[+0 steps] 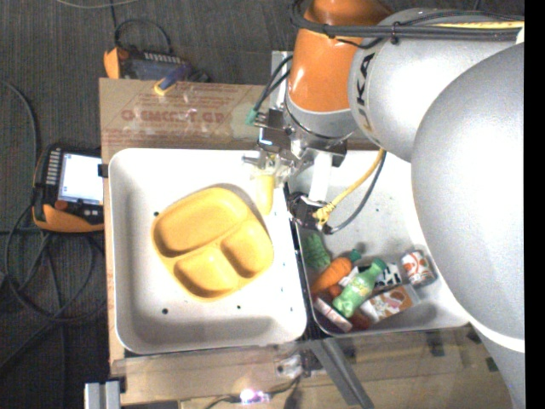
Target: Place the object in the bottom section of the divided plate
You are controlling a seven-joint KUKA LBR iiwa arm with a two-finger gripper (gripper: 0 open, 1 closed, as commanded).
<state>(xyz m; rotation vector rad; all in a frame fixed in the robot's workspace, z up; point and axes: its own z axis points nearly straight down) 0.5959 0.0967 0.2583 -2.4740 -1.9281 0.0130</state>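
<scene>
A pale yellow, elongated object (265,190), possibly a banana-like toy, is seen hanging just below the gripper (271,162), at the right edge of the left bin (128,254) beside the wall shared by the two bins. Its long axis is set nearly upright in the picture, one end pointing up toward the gripper and the other pointing down toward the plate. Whether it is truly clamped cannot be told, because the tool's working end is hidden by the wrist hardware and the object itself. The yellow divided plate (213,241) is laid in the middle of the left bin, turned at a slant, with one large section toward the upper left and two smaller sections toward the lower right; all three sections are bare. The object's lower end is placed just beside the plate's upper right rim. In the right bin (430,309), a cluster of toy groceries is gathered at the lower left: a carrot (330,274), a green bottle (358,288), a small can (416,267) and a red packet (387,303).
</scene>
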